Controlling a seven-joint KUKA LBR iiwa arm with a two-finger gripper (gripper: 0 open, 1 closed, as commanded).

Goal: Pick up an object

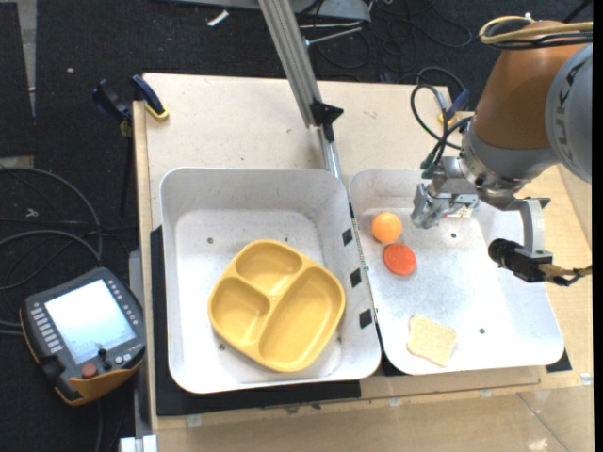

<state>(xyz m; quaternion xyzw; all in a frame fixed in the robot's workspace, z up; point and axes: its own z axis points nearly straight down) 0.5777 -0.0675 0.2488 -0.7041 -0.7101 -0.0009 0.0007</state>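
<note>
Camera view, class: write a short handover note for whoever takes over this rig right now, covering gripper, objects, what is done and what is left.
Gripper: low over the right bin, nothing visibly held.
Objects: orange ball just left of the gripper, red disc below it, pale bread slice near the front. Yellow divided plate in the left bin.
Done: no pick yet.
Left: grasp and lift one object.

text: "UK" — partial letters | on: arm (565,92) casing

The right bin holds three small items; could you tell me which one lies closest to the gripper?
The orange ball, just left of the gripper; the red piece and pale slice lie farther toward the front.
</note>
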